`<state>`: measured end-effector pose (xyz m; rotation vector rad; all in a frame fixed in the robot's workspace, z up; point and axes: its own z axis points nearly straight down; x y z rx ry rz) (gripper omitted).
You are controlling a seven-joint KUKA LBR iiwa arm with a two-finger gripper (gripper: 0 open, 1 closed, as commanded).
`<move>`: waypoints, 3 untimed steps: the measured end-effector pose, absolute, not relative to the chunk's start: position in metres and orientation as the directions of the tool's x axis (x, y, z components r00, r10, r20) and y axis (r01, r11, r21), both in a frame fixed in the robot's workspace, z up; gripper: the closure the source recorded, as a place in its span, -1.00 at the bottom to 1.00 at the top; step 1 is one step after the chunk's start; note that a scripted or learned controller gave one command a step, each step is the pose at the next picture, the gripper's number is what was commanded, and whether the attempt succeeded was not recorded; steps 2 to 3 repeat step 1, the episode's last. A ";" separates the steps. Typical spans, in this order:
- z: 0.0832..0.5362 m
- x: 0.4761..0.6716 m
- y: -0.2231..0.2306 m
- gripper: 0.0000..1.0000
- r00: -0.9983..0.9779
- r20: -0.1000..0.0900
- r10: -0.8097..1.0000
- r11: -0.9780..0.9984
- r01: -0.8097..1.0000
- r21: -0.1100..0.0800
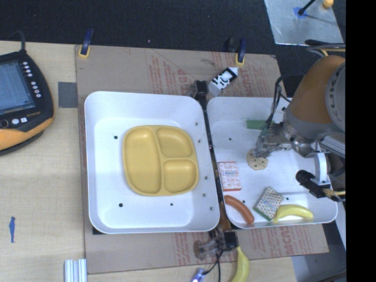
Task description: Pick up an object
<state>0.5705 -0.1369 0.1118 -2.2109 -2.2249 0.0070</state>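
We judge the gripper (262, 150), finger state unreadable, should drop squarely onto the cookie (257, 161) directly beneath.

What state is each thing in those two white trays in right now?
yellow divided plate: flat in the left bin, right way up.
cookie: flat in the right bin, just under the gripper.
hot dog: lying near the right bin's front edge.
banana: lying on its side at the front.
checkered sponge: tilted against the banana.
red-and-white card: flat.
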 end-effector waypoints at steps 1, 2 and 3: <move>0.112 0.570 -0.137 -1.00 -0.006 0.000 1.000 0.006 1.000 -0.007; 0.112 0.570 -0.137 -1.00 -0.006 0.000 1.000 0.006 1.000 -0.007; 0.112 0.570 -0.137 -1.00 -0.006 0.000 1.000 0.006 1.000 -0.007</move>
